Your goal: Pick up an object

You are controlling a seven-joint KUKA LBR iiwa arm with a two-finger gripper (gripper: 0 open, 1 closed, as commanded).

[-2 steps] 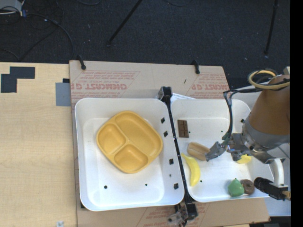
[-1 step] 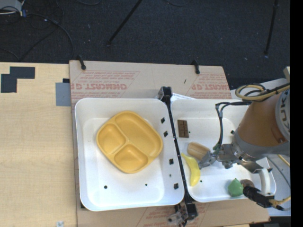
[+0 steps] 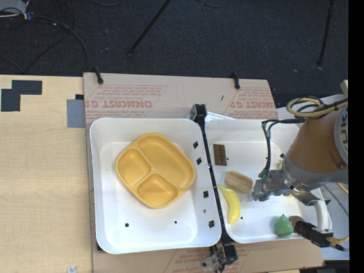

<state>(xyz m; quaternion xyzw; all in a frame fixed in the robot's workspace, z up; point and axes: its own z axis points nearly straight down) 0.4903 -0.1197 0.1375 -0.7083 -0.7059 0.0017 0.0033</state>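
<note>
1. The claw point(image 3: 263, 191) hangs low in the right bin point(image 3: 250, 138); I cannot tell its state.
2. Beside it lie a tan bread roll point(image 3: 238, 181) (just left), banana point(image 3: 231, 203) and green ball point(image 3: 283, 226).
3. The left bin point(image 3: 105, 209) holds a yellow divided plate point(image 3: 155, 169).

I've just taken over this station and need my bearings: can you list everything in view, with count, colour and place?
bins: 2, white, side by side on the bench
divided plate: 1, yellow, three compartments, in the left bin
brown block: 1, dark brown, right bin, near the divider
bread roll: 1, tan, right bin, below the block
banana: 1, yellow, right bin, below the roll
green object: 1, green, right bin, near front edge
cardboard sheet: 1, brown with red print, under the bins
arm: 1, orange band, reaching in from the right
pincer: 1, dark, over the right bin beside the roll
</note>
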